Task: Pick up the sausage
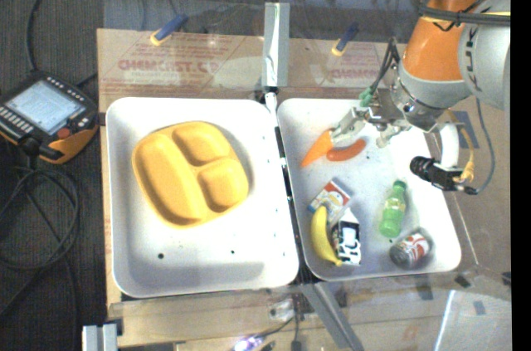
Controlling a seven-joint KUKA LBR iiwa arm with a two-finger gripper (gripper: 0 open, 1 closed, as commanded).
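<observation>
The sausage point(348, 150), a short red-orange piece, lies in the upper middle of the right white bin point(444, 258). Its left end touches an orange carrot point(315, 148). My gripper point(366, 129) hangs just above and slightly right of the sausage. Its fingers are spread open, and nothing sits between them. The grey arm with its orange band point(436, 38) comes in from the upper right.
The right bin also holds a small red and white carton point(330, 196), a banana point(321, 235), a black and white carton point(349, 239), a green bottle point(393, 209) and a can point(410, 249). The left bin point(149, 262) holds a yellow divided plate point(192, 172).
</observation>
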